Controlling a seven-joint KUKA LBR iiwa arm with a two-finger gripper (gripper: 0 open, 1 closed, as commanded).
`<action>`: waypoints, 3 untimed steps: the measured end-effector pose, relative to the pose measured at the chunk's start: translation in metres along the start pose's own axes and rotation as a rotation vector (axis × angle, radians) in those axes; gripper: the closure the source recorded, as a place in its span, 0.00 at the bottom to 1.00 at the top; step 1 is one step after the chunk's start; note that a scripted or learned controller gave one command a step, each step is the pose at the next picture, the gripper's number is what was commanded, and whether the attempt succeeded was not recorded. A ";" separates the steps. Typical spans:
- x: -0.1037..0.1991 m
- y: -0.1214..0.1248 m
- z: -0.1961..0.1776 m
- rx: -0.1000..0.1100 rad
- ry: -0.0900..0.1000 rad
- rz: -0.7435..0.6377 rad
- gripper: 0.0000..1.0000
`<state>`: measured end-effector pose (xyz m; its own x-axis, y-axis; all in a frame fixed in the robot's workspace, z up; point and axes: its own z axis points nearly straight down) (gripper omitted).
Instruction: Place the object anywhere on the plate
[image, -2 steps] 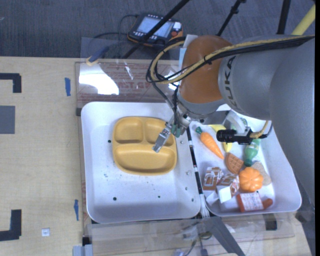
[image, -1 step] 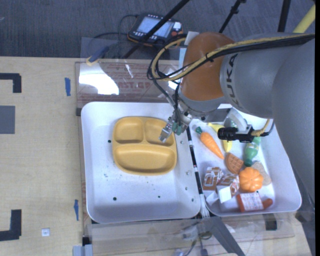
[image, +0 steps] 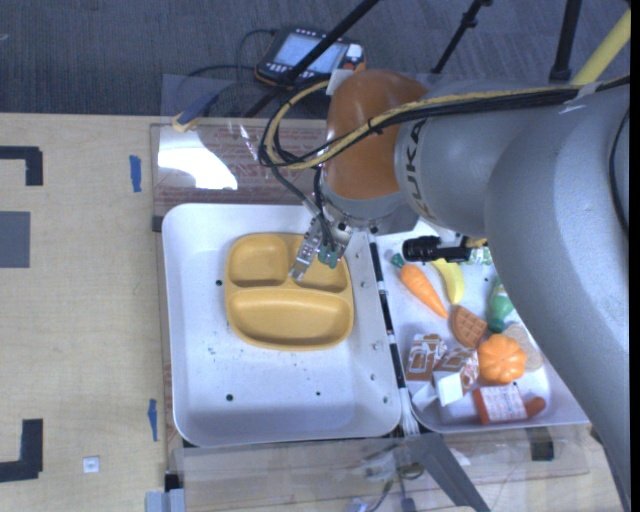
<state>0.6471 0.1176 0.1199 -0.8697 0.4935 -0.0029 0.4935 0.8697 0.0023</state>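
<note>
Tool (image: 315, 255) over plate (image: 285, 320) top-right compartment; fingers blurred, grip state can't tell; teal bit unclear.

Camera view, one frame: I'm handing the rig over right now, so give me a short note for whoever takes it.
End effector: over the yellow plate's upper right compartment, with a small teal object at its tip; whether it is gripped cannot be told.
Plate: in the left bin.
Right bin: carrot, orange pumpkin, red bottle and other toy food.
Done: arm brought over the plate.
Left: confirm the object rests on the plate, then pull clear.
</note>
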 end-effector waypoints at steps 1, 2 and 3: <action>-0.002 0.000 -0.003 -0.002 -0.005 0.000 0.00; 0.033 0.039 0.013 -0.019 -0.029 0.059 0.00; 0.027 -0.040 -0.028 0.006 0.003 0.582 0.00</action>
<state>0.6042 0.0962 0.1477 -0.4556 0.8902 -0.0001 0.8902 0.4556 -0.0027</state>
